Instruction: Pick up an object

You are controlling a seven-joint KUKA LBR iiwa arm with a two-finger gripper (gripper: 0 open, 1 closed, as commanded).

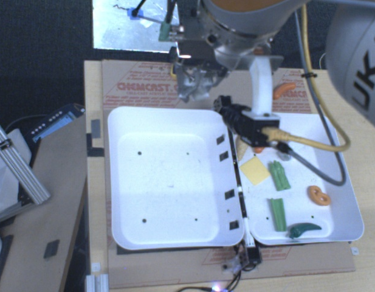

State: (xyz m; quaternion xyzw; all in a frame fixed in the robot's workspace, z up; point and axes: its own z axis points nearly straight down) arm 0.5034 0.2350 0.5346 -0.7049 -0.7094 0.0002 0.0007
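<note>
Camera view: green stick [277, 214] lies lengthwise near-to-far in right bin [342, 215]; jaws' state cannot be told.

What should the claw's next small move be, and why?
Probably a short traverse toward the right bin. The claw sits by the far rim of the left bin, while pickable things such as the yellow square and green stick lie in the right bin; the square looks nearest.
</note>
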